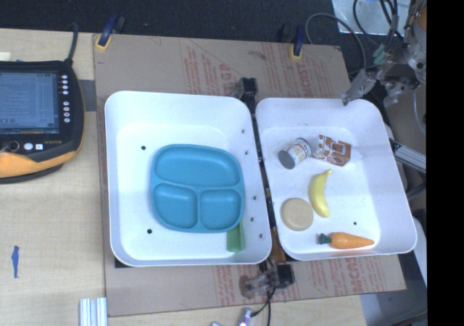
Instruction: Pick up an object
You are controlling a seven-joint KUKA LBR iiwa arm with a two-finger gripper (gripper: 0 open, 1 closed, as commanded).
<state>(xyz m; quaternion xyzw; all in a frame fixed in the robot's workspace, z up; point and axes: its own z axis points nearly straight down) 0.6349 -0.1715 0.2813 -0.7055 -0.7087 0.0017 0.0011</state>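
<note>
The gripper (357,91), its fingers spread and empty, hovers at the right white bin's (391,172) far corner; the small grey can (294,153) lies down-left.

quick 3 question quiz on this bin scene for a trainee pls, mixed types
1. True or false: the blue divided plate lies in the right bin.
2. Which item lies nearest the right bin's front edge? A banana B carrot C small can
3. Fill in: the green block sits by the plate's front ____ corner.

Key:
1. False; it lies in the left bin.
2. B
3. right
</note>
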